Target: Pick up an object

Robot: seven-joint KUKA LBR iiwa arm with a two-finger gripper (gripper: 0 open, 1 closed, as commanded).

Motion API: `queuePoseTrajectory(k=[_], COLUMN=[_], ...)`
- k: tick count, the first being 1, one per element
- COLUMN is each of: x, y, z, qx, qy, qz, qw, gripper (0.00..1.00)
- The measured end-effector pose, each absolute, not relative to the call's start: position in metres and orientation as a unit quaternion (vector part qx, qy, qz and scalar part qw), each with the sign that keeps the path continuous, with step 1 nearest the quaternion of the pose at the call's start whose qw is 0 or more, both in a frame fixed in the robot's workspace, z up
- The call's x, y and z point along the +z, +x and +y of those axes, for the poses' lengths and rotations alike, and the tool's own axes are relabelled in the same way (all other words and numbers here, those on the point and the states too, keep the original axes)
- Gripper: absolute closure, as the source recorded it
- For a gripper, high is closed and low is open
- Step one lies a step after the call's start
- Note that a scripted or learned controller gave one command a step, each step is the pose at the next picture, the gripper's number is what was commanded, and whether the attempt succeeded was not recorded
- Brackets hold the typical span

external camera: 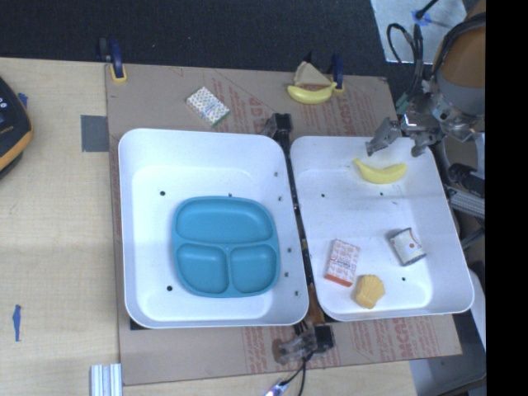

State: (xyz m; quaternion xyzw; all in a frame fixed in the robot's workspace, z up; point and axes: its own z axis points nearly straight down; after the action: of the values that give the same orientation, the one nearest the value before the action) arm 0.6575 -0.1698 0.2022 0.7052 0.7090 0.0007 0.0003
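In the right bin (437, 304) lie a yellow banana (380, 172) at the back, a small grey and white box (406, 246), a red and white packet (342, 261) and a yellow corn-like piece (368, 290) near the front. My gripper (400, 141) hangs above the bin's back edge, just behind and above the banana, with its two fingers spread apart and nothing between them. The grey arm with its orange band (462, 56) comes in from the upper right.
The left bin (140, 221) holds a blue divided plate (224, 245). Outside the bins, on the brown board, lie a second banana with a sandwich-like wedge (312, 86) and a small patterned square (207, 105). A black clamp (280, 125) sits between the bins.
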Motion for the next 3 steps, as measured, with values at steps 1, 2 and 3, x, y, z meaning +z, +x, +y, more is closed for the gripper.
queuePoseTrajectory(k=[1,2,3], x=[0.104,0.091,0.092], y=[0.655,0.644,0.656], z=[-0.179,-0.090,-0.129], qx=[-0.0022,-0.0012,-0.0014], qy=[0.706,0.705,0.706], qz=[0.709,0.709,0.708], qw=[-0.002,-0.002,-0.001], gripper=[0.00,0.00,0.00])
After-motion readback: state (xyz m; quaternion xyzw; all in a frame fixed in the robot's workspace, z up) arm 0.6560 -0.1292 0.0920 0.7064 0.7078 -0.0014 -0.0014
